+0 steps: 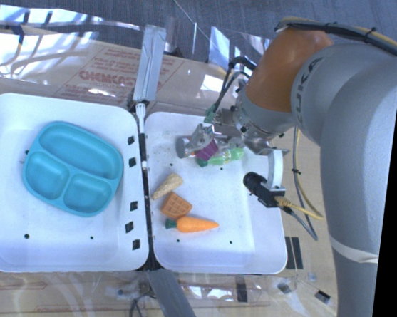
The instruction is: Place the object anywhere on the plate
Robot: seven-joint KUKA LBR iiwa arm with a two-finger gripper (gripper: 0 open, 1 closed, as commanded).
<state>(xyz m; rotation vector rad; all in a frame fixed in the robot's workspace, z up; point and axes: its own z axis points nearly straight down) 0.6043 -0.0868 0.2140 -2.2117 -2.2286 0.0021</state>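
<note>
A light blue plate [73, 167] with three compartments lies in the left bin [2, 238]. My gripper [199, 144] is low over the back of the right bin [259, 248], at the end of the grey arm with the orange band. A purple and green toy vegetable [217, 155] lies right against the gripper's tip, partly hidden by it. Whether it rests on the bin floor or is lifted I cannot tell. An orange toy carrot [194, 225], a small waffle piece [176, 206] and a tan bread-like piece [168, 185] lie nearer the front left of that bin.
A ridge with black clips [140, 183] divides the two bins. A black connector and cable [261, 187] hang off the wrist over the right bin's right side. Cardboard [87, 69] lies behind the bins.
</note>
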